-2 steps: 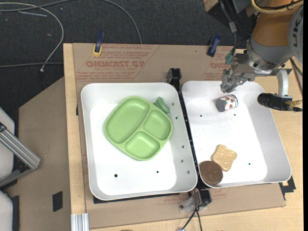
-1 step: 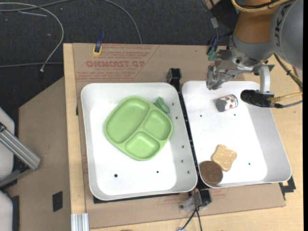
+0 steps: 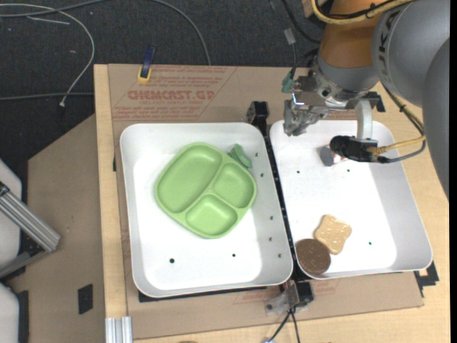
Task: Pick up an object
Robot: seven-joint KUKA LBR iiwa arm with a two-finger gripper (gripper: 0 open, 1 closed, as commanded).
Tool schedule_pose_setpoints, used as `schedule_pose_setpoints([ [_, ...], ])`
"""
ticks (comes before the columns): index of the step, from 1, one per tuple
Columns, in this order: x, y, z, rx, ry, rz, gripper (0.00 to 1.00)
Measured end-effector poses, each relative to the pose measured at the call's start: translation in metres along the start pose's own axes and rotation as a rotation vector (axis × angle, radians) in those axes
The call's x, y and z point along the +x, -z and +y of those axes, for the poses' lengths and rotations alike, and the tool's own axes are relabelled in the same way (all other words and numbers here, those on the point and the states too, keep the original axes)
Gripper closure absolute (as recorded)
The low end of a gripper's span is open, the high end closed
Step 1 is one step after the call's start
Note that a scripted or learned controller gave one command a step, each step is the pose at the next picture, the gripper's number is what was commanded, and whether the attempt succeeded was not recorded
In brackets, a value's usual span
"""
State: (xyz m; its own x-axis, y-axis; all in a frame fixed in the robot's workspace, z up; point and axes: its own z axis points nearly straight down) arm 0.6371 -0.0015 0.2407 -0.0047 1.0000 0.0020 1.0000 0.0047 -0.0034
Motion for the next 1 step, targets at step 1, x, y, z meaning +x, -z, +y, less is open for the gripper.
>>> schedule_pose_setpoints([
  [1, 0.0439, -0.0053, 0.0012, 0.0, 0.0, 0.0, 1.0],
])
